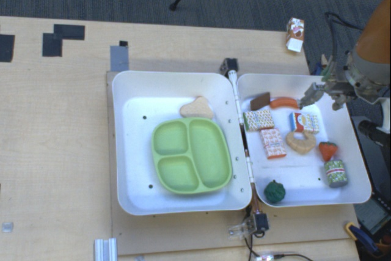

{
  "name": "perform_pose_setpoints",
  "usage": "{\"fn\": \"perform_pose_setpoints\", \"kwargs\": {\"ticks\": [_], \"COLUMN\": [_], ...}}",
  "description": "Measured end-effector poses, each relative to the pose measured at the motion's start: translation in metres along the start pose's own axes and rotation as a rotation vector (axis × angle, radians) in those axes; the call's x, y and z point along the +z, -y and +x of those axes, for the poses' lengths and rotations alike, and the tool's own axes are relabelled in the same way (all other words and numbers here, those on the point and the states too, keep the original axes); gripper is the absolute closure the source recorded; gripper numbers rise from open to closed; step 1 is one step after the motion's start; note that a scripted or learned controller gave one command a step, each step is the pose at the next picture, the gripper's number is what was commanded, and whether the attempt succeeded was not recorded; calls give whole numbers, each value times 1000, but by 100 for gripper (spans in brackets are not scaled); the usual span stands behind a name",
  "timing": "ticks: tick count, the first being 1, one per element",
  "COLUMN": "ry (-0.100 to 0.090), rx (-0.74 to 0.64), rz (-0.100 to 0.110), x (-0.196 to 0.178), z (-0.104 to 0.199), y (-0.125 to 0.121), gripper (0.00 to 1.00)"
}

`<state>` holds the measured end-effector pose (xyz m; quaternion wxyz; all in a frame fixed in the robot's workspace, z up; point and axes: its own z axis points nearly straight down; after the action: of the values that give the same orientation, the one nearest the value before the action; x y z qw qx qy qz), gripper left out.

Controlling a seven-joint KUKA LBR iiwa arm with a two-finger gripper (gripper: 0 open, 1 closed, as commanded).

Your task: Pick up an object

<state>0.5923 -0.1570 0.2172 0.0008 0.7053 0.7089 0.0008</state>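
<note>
Dark grey carpet borders the pale wooden counter (55, 131), where two white bins sit side by side. Small toy foods (287, 131) lie in the right bin (360, 183); the left bin (122, 150) holds a green divided plate (190, 156). Above the right bin's far edge the hand (322, 93) hangs released, grasping nothing.

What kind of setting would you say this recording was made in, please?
Most likely a robotics lab set up for pick-and-place trials: a wooden bench bears two white bins, the right bin holding toy food, the left bin a green divided plate, with the robot's gripper hanging over them.
</note>
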Motion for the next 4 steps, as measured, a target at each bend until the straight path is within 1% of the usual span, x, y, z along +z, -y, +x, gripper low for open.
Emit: {"fn": "perform_pose_setpoints", "kwargs": {"ticks": [1, 2, 3, 4], "ry": [2, 2, 2, 0], "rx": [3, 2, 2, 4], "rz": [-9, -11, -10, -3], "x": [118, 108, 108, 131], "z": [10, 11, 11, 43], "y": [28, 27, 27, 103], "gripper": [0, 100, 0, 0]}}
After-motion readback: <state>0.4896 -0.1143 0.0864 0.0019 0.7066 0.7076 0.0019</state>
